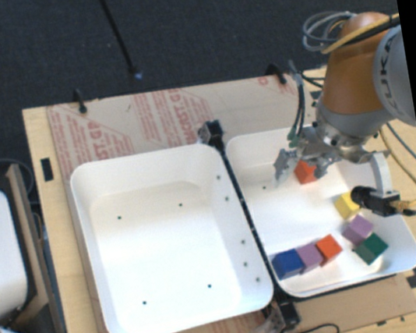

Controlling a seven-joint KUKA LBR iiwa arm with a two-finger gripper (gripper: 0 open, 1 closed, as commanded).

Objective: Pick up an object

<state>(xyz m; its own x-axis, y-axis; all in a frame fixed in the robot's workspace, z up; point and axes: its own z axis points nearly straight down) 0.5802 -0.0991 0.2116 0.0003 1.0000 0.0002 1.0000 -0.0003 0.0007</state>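
The jaws [303,167] pinch a red block [305,173] over the right bin [278,205], near its far edge. Six more blocks lie along its near-right corner.

Bright, even overhead light washes the two white bins [164,232] nearly featureless; shadows are faint. The dark floor [30,49] is grainy, and the whole picture slightly soft.

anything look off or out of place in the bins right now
Nothing looks spilled or damaged. Most blocks cluster near the right bin's front edge: blue block, two purple, an orange, green block and yellow block. One red-orange block sits apart, by the gripper.
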